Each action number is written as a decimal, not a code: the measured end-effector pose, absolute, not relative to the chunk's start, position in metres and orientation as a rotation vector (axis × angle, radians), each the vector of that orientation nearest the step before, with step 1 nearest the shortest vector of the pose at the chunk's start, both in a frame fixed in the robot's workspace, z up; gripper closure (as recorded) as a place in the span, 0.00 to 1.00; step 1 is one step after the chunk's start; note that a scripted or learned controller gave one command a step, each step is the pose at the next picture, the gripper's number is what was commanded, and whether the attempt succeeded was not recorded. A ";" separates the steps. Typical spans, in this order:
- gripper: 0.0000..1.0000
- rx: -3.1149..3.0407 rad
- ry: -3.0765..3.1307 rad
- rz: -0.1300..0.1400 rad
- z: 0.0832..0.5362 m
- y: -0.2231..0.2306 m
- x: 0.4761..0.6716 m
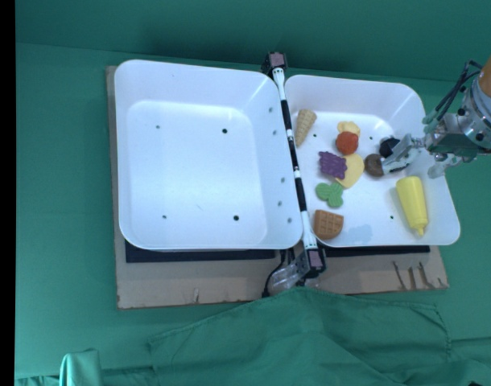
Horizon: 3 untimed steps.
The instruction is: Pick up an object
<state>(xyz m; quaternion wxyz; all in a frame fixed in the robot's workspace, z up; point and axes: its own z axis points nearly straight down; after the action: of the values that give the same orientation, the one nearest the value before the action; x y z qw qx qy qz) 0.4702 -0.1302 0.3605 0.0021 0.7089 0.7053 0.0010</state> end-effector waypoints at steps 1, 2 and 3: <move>0.00 2.225 2.223 -0.003 0.284 -0.090 0.467; 0.00 2.226 2.218 -0.004 0.198 -0.103 0.525; 0.00 2.217 2.207 0.021 0.186 -0.136 0.516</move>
<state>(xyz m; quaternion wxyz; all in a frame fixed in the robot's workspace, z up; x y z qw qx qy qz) 0.5160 -0.1355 0.1864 0.0064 0.7087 0.7055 0.0066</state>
